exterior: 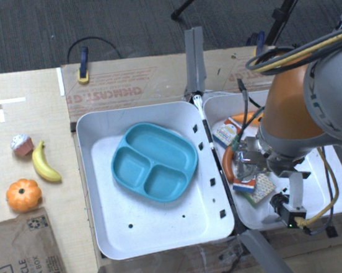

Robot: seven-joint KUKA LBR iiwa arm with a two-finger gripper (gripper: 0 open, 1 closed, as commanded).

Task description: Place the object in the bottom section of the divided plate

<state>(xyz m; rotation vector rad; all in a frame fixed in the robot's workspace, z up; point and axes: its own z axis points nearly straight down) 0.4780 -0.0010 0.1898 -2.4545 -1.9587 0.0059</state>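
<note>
While the divided plate [154, 161] sits apart, the arm [307, 105] bends over the right bin [329, 199].

Grey arm [335, 98] bent downward, claw [245, 165] low, leftward

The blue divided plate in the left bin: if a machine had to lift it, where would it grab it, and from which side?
Probably the raised outer rim of the blue divided plate, coming straight down from above. It lies flat in the left bin with bare floor all round, so one finger could slip outside the rim and one inside a compartment. The thin rim is the only part narrow enough to pinch.
</note>
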